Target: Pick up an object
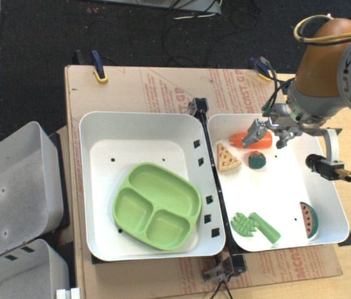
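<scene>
My gripper (267,136) hangs low over the back of the right bin (287,192), its two fingers spread apart. Right under it lies an orange-red toy carrot (257,141); one finger (254,133) overlaps the carrot's left part and the other stands off its right end. Whether the fingers touch the carrot I cannot tell. Just in front sit a toy pizza slice (227,157) and a small dark green round toy (257,161). A green leafy toy (254,225) lies near the front edge, and a watermelon slice (309,220) rests at the front right.
The left bin (101,136) holds a light green divided plate (157,205). A black divider bar (210,167) runs between the bins. The arm's grey and orange body (325,67) looms over the right bin's back right corner. Another white tub (10,185) stands far left.
</scene>
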Controlling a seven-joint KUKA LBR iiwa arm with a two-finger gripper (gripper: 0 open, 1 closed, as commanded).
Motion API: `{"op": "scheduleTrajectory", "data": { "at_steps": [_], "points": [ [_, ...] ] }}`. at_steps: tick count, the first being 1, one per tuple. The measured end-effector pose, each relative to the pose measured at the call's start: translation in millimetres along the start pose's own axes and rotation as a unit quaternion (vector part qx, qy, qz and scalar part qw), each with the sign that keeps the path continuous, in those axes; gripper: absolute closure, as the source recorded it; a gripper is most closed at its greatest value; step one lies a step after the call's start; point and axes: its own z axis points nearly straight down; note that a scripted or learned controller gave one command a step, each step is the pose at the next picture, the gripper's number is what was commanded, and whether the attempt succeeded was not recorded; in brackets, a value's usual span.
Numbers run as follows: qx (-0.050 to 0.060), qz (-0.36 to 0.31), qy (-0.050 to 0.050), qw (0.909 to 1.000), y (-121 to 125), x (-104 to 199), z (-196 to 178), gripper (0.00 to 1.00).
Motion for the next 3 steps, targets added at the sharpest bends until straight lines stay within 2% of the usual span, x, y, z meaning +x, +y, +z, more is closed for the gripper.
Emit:
{"op": "scheduleTrajectory", "data": {
  "at_steps": [1, 2, 3],
  "points": [
    [-0.007, -0.001, -0.001, 1.0000, 3, 0, -9, 0.00],
    [-0.006, 0.001, -0.001, 1.0000, 2, -4, 35, 0.00],
    [-0.007, 0.001, -0.001, 1.0000, 0, -7, 97, 0.00]
  ]
}}
